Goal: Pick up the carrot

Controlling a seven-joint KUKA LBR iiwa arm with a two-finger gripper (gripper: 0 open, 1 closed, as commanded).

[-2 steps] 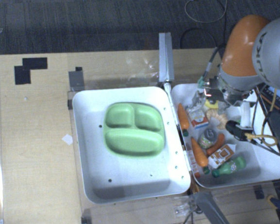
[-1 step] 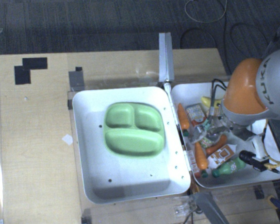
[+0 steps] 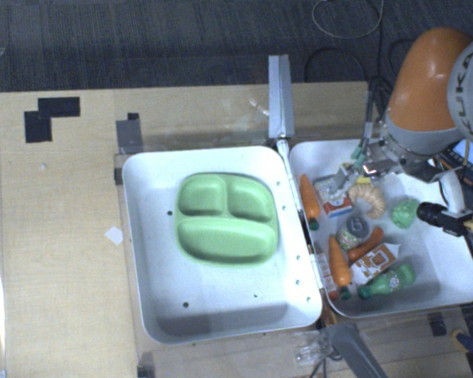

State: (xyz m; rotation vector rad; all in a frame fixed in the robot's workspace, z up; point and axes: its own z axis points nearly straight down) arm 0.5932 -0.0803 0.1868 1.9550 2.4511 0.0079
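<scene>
Two carrots lie in the right bin (image 3: 467,287) along its left wall. One carrot (image 3: 309,199) is at the upper left and the other carrot (image 3: 338,262) is lower down; both point along the wall. A third orange piece (image 3: 366,242) lies tilted in the middle of the pile. My gripper (image 3: 358,170) hangs over the bin's upper middle, under the grey and orange wrist (image 3: 425,85). It sits to the right of the upper carrot and apart from it, above a red and white packet (image 3: 336,203).
The right bin also holds a tan bread piece (image 3: 370,200), a grey can (image 3: 355,228), a green ball (image 3: 404,213), a green bottle (image 3: 387,281) and a brown packet (image 3: 378,259). A green divided plate (image 3: 226,218) sits in the left bin (image 3: 160,306). A metal divider (image 3: 279,98) stands between the bins.
</scene>
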